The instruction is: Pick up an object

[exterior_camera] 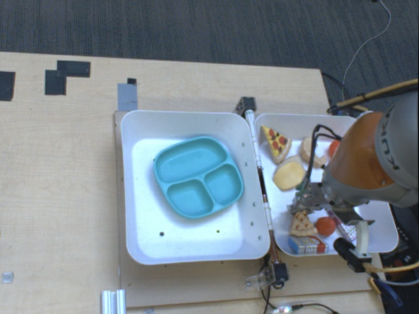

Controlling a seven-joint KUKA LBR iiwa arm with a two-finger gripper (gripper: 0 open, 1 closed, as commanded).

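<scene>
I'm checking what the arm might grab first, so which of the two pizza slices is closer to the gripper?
The lower pizza slice, lying right beside the gripper near the red piece. The other slice sits farther off, in the right bin's top left corner.

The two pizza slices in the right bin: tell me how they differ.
The upper pizza slice lies in the clear near the bin's far left corner; the lower pizza slice sits right under the arm's hand. The upper one borders only the yellow potato-like piece; the lower one is crowded by a red piece and a small carton. Both are toy wedges with red spots in the right bin.
</scene>
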